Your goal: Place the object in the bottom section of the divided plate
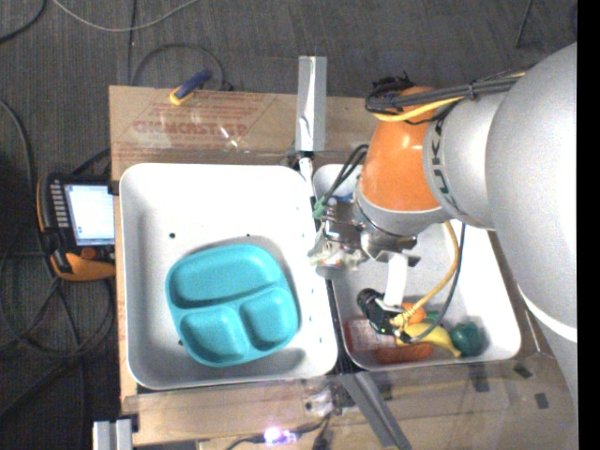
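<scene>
A teal divided plate (pixel 232 300) lies in the left bin (pixel 150 214), with one long section toward the back and two smaller sections toward the front. Nothing lies on the plate. The gripper (pixel 330 251) hangs under the orange-banded wrist, over the wall between the two bins, just right of the plate's back right corner. In the front of the right bin (pixel 502 336) lie a yellow banana-shaped piece (pixel 435 334), an orange piece (pixel 405 352), a green piece (pixel 469 336) and a reddish-brown piece (pixel 360 332).
The big grey arm covers the back and right side of the right bin. A cardboard sheet (pixel 187 125) lies behind the left bin, with a handheld screen unit (pixel 80 218) at its left. Cables run over the dark floor.
</scene>
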Controlling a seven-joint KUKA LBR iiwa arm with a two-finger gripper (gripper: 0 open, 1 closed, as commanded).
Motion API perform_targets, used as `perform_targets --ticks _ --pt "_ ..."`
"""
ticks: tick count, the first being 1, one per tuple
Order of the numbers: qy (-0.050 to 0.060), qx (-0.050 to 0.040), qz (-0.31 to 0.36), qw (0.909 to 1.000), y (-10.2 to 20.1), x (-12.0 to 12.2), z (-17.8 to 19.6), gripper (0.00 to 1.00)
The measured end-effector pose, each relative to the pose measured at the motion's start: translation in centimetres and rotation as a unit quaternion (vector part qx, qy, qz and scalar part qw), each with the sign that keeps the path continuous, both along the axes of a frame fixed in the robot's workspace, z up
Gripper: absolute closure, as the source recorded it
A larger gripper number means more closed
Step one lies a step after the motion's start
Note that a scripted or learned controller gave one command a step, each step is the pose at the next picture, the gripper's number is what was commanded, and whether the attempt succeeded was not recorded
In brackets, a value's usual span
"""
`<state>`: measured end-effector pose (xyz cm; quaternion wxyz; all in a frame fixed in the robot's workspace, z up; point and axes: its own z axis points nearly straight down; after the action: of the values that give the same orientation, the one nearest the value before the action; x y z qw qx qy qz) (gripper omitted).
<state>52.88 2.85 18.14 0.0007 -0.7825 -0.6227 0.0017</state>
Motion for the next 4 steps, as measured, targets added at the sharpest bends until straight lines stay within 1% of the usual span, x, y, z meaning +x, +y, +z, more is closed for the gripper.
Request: perform_targets --ticks 1,2,3,4 --pt "0.005 0.0002 0.001 1.0 -0.02 0.0 0.39 1.0" --pt "0.005 0.0001 0.001 1.0 -0.04 0.01 0.4 0.0" --pt "0.005 0.0001 0.001 1.0 -0.03 0.01 0.4 0.0" --pt "0.01 0.0 0.002 1.0 -0.03 0.0 0.78 1.0"
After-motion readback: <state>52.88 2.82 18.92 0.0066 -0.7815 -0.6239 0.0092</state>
